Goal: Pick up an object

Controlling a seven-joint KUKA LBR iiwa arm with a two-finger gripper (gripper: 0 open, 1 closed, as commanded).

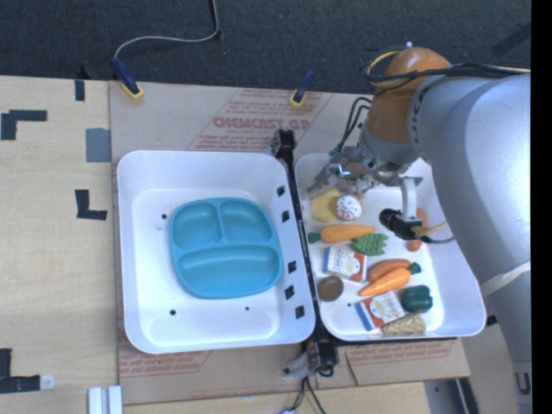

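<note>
ball [348,207]: white with dark specks, in the right bin [448,313] at about 10 o'clock, lying on the bin floor.
gripper [349,174]: just above the ball toward 12 o'clock, low over the right bin's far end; the angle does not show whether it is clenched or released, and nothing can be seen in its grasp.
arm [470,158]: grey with an orange band, coming in from 3 o'clock across the right bin's far corner.
yellow piece [324,205]: touching the ball at its 9 o'clock; possibly a cheese wedge, but the shape is hard to read.
carrot [345,232]: lying flat just beside the ball at its 6 o'clock, green end toward the bin's left wall.
leaf [371,243]: green, at the carrot's right tip, near the middle of the bin.
packet [345,262]: small, white and red, at 8 o'clock in the bin, below the carrot.
carrot pair [388,276]: two side by side, tilted, just past the bin's middle toward 6 o'clock.
brown disc [329,288]: at 7 o'clock, near the left wall.
pepper [417,297]: dark green, at 5 o'clock, beside the carrot pair.
second packet [382,309]: at 6 o'clock, with a tan cracker [404,323] touching it by the near rim.
left bin [138,231]: holds a blue divided plate [226,247] at its middle.
</note>
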